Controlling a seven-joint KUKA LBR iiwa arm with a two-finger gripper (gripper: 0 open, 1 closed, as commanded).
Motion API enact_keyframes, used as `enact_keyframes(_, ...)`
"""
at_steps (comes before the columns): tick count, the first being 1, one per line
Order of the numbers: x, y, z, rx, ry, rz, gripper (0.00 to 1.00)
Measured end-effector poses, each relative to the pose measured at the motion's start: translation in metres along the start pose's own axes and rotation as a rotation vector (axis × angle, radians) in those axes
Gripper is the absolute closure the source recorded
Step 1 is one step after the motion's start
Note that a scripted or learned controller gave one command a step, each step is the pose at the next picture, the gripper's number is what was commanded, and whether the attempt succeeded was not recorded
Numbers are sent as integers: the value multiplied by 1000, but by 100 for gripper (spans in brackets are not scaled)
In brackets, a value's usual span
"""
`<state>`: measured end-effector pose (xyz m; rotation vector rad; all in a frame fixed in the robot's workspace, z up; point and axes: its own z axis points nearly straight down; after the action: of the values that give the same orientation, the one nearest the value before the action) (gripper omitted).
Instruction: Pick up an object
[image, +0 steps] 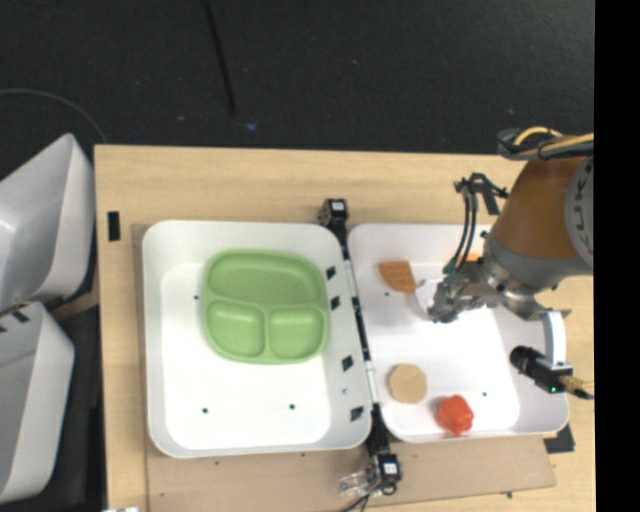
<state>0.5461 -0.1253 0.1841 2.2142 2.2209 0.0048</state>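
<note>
The right bin (500, 345) holds three objects. An orange-brown flat piece (397, 275) lies near its far left corner. A tan round disc (407, 383) rests near the bin's left front. A red lumpy object (455, 414) sits at the front edge. My gripper (441, 306) hangs over the middle of the right bin, just right of the orange-brown piece and apart from it. Nothing shows between its tips.
The left bin (170, 400) carries a green three-compartment plate (266, 305). A black clip divider (352, 330) runs between the bins. The arm's orange band (540, 210) and cables (470, 215) stand over the right bin's far side. White objects (40, 220) lie off the bench at left.
</note>
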Motion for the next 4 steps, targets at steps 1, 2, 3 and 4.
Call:
enact_keyframes(1,-2,-6,-48,-1,0,0,100)
enact_keyframes(2,-4,-4,-93,0,0,0,100)
enact_keyframes(3,48,-11,-97,5,3,-4,100)
enact_keyframes(4,90,-16,-94,6,2,-3,100)
